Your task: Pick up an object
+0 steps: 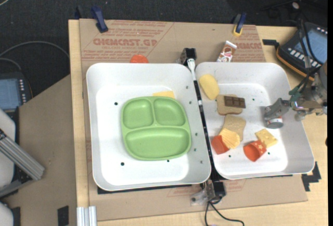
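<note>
Two shallow white bins sit side by side on a cardboard-covered bench.

The left white bin fills the centre-left of the frame. It contains one light green plastic tray with three compartments, lying flat near the bin's middle. One pale yellow flat piece shows at the tray's upper edge, partly hidden by it.

The right white bin fills the centre-right of the frame. Counted contents, six items:
- one pale yellow rounded block, at the upper left of the bin, near the dividing rim;
- one brown chocolate-bar-shaped piece on a tan slab, just below and right of the yellow block;
- one tan bread-like slice, below the brown piece;
- one orange-red and yellow piece, at the lower left, touching the slice;
- one red cup-shaped piece, at the lower middle;
- one yellow wedge-like piece, touching the red piece at its upper right.

The grey gripper is inside the right bin, at its right-hand part, reaching in from the frame's right edge. Whether it is wide, narrow or holding anything cannot be told. The yellow wedge lies just below it; the red piece is lower left of it; the brown piece is to its left, apart.

Outside the bins, one small red-and-white carton lies on the cardboard above the right bin.
</note>
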`<control>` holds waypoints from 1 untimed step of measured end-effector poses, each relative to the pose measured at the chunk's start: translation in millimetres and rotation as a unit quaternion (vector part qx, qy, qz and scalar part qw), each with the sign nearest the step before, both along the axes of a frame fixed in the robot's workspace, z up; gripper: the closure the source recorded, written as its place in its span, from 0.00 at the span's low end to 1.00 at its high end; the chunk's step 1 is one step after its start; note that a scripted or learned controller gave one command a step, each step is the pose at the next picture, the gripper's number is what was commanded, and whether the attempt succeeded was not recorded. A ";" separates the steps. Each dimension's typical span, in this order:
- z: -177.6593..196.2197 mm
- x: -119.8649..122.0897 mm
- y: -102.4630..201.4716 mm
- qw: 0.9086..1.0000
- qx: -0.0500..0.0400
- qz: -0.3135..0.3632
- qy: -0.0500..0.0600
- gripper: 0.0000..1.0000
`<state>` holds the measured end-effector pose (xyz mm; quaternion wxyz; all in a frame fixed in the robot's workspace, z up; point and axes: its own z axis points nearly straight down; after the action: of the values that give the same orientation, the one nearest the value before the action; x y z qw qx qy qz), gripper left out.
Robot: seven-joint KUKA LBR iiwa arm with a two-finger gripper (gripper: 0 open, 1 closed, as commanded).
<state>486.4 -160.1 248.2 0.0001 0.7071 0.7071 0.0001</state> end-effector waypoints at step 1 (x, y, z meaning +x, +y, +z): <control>-96.9 99.6 -48.1 1.000 -0.001 0.001 0.000 0.00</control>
<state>586.0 -208.2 151.3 0.0008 0.7067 0.7075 -0.0010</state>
